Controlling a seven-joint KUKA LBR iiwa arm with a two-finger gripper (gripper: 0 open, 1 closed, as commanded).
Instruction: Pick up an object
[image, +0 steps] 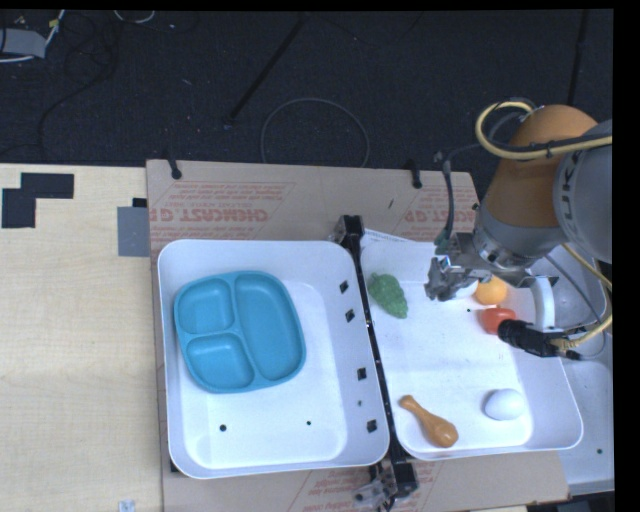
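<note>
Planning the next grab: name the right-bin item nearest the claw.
The small orange round fruit, just right of the claw; the green leafy piece lies farther left.

Blue three-compartment plastic tray looking smooth, glossy; shallow white plastic bins showing satin sheen; pale wood-grain worktop appearing matt.

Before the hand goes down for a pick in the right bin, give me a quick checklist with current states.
1. Hand over right bin: ok.
2. Hand holding nothing yet: cannot tell, fingers unclear.
3. Nearest targets, orange ball and green piece, apart from each other: ok.
4. Red piece free to grab: not ok, black part of arm lies against it.
5. Egg and drumstick apart, unobstructed: ok.
6. Blue tray in left bin, out of the way: ok.
</note>
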